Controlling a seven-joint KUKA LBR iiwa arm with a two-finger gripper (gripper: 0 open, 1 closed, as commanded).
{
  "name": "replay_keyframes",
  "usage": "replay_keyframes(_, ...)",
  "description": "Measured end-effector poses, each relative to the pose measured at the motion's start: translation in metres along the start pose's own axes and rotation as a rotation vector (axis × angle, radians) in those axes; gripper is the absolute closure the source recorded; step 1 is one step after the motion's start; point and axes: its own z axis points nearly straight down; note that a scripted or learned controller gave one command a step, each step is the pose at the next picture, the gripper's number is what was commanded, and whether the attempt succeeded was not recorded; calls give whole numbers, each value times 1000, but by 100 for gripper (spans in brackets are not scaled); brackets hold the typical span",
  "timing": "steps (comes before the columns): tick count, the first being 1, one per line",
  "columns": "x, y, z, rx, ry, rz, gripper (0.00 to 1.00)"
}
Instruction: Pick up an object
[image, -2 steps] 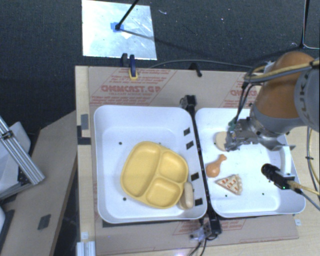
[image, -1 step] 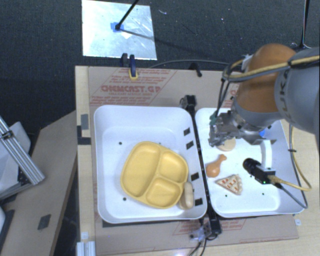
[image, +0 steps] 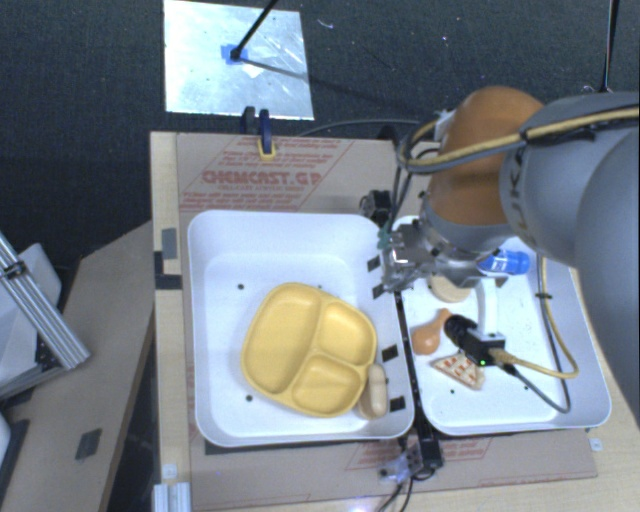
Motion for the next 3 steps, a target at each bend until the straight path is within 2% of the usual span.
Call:
replay_keyframes(1, 44, 22, -4, -2, 1, 0, 100)
replay_keyframes(2, 58, 19, 7, 1, -1, 3, 100)
replay_keyframes(3, 58, 19, 6, 1, -2, 4, 0)
